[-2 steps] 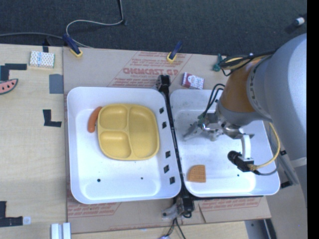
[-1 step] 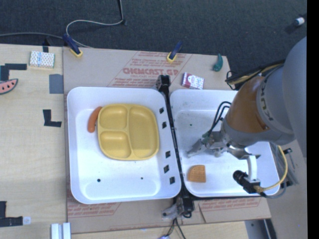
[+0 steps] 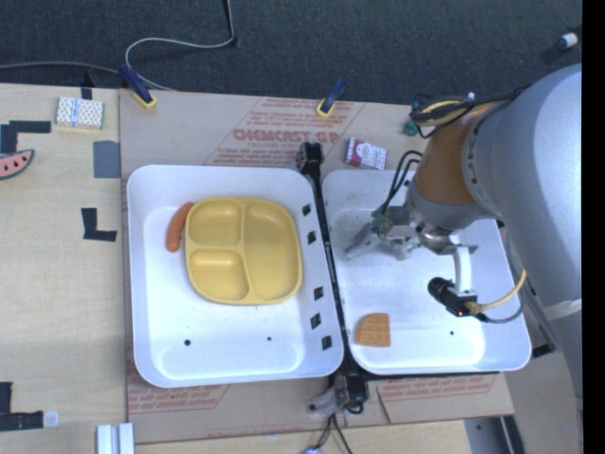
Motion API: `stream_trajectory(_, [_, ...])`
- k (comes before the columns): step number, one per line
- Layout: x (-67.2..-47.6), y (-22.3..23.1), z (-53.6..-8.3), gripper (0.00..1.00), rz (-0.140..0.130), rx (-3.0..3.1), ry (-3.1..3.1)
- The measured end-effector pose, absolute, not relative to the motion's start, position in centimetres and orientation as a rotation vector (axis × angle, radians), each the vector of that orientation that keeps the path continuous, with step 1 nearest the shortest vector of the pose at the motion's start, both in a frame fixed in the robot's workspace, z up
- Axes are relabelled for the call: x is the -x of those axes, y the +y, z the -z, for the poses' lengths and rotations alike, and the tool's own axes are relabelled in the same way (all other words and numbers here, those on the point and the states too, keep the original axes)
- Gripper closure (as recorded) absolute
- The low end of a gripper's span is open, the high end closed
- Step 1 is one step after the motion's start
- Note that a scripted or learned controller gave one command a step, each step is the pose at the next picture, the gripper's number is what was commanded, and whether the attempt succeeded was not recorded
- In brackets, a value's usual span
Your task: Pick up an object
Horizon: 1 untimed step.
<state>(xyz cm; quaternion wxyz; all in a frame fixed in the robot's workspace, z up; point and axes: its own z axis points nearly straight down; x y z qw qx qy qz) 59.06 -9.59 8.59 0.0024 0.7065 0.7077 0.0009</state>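
Hand: hand [image 3: 364,242] is low in the right bin, up near that bin's far-left part, fingers pointing left toward the divider; from here I cannot tell whether they are apart or together, and nothing shows between them.
Arm: big grey arm [image 3: 544,168] sweeps in from the right, orange band [image 3: 444,164] just above the wrist, cables looping off it.
Writing: red print on the cardboard sheet [image 3: 274,135] beyond the bins, reading roughly "CHEMCAST GP", upside down to us; more red print on the cardboard strip at the near edge, too small to read.
Small packet: red and white packet [image 3: 364,153] lying on the cardboard just beyond the right bin, label not legible.
Left bin: left bin [image 3: 151,282] carries a yellow divided plate [image 3: 244,250] with three compartments, and an orange sausage-shaped toy [image 3: 176,227] tucked against the plate's left edge.
Right bin: right bin [image 3: 492,339] has an orange waffle-like square [image 3: 373,330] near its front-left corner, well apart from the hand.
Clips: blue and yellow clamps [image 3: 331,100] pinch the far edge of the cardboard.
Desk: pale wooden desk [image 3: 57,282] to the left, with black tape marks, a small patterned sponge-like block [image 3: 79,113] and a watermelon-slice toy [image 3: 13,164] at the far left edge.
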Motion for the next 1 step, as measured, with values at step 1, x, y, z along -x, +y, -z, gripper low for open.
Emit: stream_trajectory(1, [-59.03,-9.62,-9.55,1.0,0.0,-2.216,2.22])
